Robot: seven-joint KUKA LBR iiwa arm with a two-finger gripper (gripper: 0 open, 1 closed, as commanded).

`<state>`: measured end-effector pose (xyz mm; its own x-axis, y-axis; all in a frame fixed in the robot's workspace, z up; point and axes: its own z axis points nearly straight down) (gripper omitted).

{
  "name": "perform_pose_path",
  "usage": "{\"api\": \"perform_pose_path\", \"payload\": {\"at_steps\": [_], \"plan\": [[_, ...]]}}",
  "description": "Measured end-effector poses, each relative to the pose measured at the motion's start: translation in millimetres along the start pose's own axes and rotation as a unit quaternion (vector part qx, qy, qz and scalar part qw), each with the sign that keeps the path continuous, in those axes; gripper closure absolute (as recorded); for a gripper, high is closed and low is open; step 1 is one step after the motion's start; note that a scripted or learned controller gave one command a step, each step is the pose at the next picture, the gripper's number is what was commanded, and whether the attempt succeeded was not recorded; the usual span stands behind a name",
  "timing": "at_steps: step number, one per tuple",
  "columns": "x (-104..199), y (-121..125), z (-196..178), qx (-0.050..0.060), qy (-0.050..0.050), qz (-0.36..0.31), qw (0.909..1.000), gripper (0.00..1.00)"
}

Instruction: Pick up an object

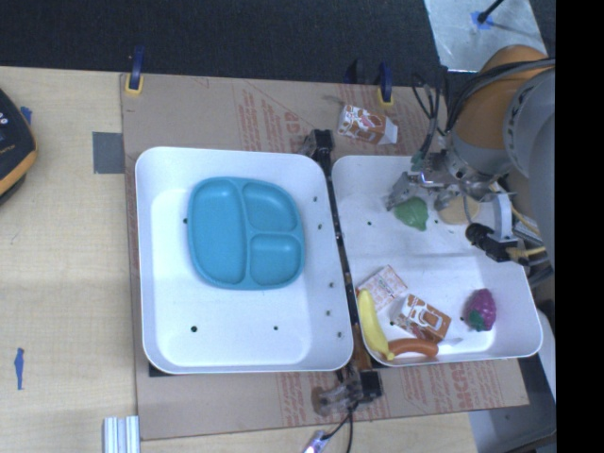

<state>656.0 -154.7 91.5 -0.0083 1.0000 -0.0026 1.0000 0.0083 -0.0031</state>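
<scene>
Over the far part of the right bin (429, 264), gripper (416, 192) low above a green toy vegetable (411, 217), right at it or just over it. Jaw state: cannot tell, whether spread or pressed together; nothing seen pinched. Grey arm (528, 130) with orange band reaching in from the right. Just beside the green piece, toward the arm, a tan lump (454, 209), partly hidden.

Along the near edge of the same bin: yellow banana (371, 325) against the left wall, orange sausage-shaped toy (413, 349) touching its near end, two small printed packets (382, 287) (423, 318) side by side, purple grape bunch (480, 310) near the right corner.

Inside the left bin (236, 347), a blue divided plate (247, 231), lying flat. Beyond the bins, on the cardboard, another printed packet (366, 125).
</scene>
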Motion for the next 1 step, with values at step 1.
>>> {"api": "perform_pose_path", "payload": {"at_steps": [1], "plan": [[6.7, 0.0, -0.5, 0.001, 0.001, 0.001, 1.0000, 0.00]]}}
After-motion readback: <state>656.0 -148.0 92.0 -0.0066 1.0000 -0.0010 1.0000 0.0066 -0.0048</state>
